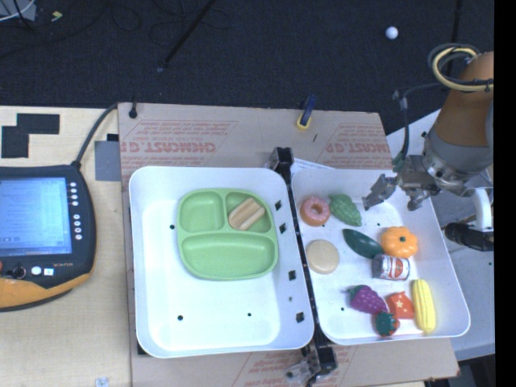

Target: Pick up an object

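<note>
My gripper [397,195] hangs open over the back right part of the right bin [448,256], nothing between its fingers. Below and left of it lie a leafy green vegetable [345,210], a pink donut [314,210] and a dark green cucumber [362,243]. An orange pumpkin [399,241] sits just in front of the gripper, with a red-and-white can [393,268] beside it. Farther forward are a tan round cookie [323,256], purple grapes [367,299], a yellow corn cob [424,305], a red piece [400,303] and a small green piece [385,323].
The left bin [153,297] holds a green divided tray [226,236] with a tan bread piece [246,213] in its back right compartment. A teach pendant [40,228] lies at the far left of the bench. A black divider [300,264] joins the bins.
</note>
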Controlling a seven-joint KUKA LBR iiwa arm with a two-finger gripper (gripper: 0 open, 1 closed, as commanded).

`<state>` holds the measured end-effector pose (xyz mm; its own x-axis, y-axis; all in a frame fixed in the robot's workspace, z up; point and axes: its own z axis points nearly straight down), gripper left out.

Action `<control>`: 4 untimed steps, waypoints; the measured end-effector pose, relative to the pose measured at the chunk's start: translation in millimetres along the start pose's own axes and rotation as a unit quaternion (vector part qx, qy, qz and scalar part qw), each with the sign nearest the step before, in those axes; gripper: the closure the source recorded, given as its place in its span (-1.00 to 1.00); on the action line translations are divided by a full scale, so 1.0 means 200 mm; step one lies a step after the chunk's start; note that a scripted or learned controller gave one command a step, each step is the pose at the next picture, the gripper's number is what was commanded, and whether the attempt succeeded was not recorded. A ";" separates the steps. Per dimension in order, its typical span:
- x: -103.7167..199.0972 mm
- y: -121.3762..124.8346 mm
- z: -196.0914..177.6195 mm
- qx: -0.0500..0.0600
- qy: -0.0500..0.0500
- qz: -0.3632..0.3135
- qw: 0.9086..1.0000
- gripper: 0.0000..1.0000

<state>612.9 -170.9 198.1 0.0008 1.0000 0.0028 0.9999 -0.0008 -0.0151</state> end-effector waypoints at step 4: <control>0.05 0.03 0.46 -0.005 -0.001 -0.001 1.000 1.00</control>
<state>618.0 -161.0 106.8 -0.0020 1.0000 0.0013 1.0000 0.0020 -0.0043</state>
